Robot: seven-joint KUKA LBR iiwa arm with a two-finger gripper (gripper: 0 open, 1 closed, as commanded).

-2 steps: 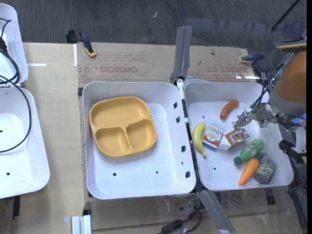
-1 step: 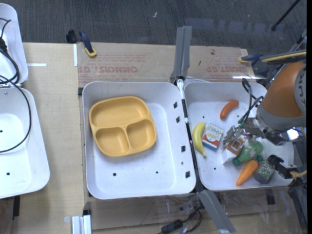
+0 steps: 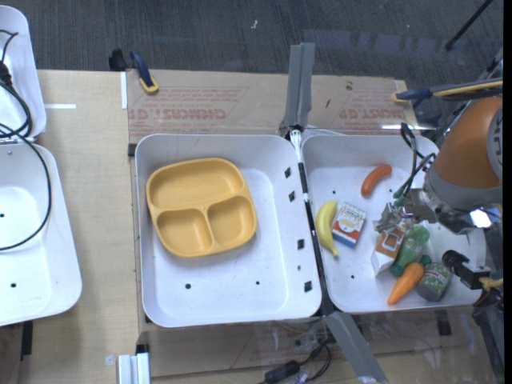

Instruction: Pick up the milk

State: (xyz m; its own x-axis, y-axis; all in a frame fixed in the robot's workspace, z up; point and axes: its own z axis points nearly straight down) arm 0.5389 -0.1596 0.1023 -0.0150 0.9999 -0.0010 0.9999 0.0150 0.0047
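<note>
Milk is what the arm is after, and the small white carton with the blue and orange print [image 3: 348, 224] lies flat on the floor of the right-hand shallow white bin [image 3: 352, 298], just beside the yellow banana [image 3: 326, 228]. I take that carton for the milk, though a second small carton with an orange face [image 3: 387, 246] sits nearer the arm, so I am not certain which is meant.

The grey arm with the orange band [image 3: 472, 146] reaches in from the right, and its two-finger gripper [image 3: 398, 214] hangs low over the clutter at the bin's right side, close to the orange-faced carton, the green bottle [image 3: 409, 248] and the orange carrot [image 3: 405, 282]. Whether it is parted or closed, I cannot tell from here.

Nothing appears lifted: the blue and white carton rests apart from the gripper. So by my reckoning the pick is not yet made. An orange sausage-like piece [image 3: 375, 178] lies farther back, and the yellow divided tray [image 3: 202, 206] sits in the left-hand white bin [image 3: 224, 306].
</note>
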